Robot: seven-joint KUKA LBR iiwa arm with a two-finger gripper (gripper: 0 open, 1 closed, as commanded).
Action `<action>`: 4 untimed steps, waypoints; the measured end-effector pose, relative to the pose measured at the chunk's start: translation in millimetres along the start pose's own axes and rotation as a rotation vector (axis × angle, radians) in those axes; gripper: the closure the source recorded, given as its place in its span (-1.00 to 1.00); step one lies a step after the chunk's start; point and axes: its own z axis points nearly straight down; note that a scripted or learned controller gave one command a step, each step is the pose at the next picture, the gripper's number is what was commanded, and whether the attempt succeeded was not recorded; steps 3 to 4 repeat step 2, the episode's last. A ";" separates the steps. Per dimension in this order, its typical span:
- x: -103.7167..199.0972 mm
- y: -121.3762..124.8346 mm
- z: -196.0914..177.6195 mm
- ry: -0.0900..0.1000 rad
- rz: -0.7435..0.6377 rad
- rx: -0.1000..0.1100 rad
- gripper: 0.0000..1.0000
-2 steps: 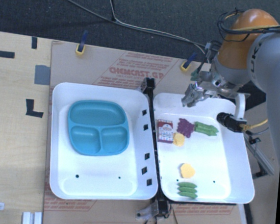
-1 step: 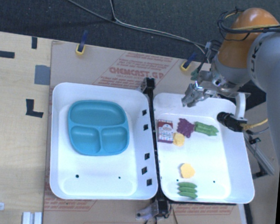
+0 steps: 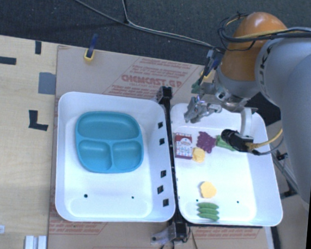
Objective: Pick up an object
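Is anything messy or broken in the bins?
Nothing looks broken or spilled. The blue divided plate sits flat in the left bin. The toy foods, like the purple grapes and green peas, lie loosely scattered in the right bin.

Below the claw (image 3: 193, 115) lie a red carton (image 3: 183, 146), purple grapes (image 3: 206, 141), yellow pieces (image 3: 199, 155) (image 3: 208, 190); green pods (image 3: 208, 210) farthest.

From my feed the arm (image 3: 295, 96) is a fat smooth grey casing with a glossy orange dome-shaped band (image 3: 250, 45) above the wrist. I see thin black cables looped over the orange part, plus a black fitting with a yellow-tipped lead off the side. The hand (image 3: 193, 115) is bare grey metal, small and blocky, with blue-green wiring at its top.
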 end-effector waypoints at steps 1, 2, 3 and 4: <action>57.7 6.3 -6.3 0.000 -0.002 -0.002 1.00; 111.4 -2.9 3.7 -0.001 -0.001 0.000 1.00; 111.4 -2.9 3.7 -0.001 -0.001 0.000 1.00; 111.4 -2.9 3.7 -0.001 -0.001 0.000 1.00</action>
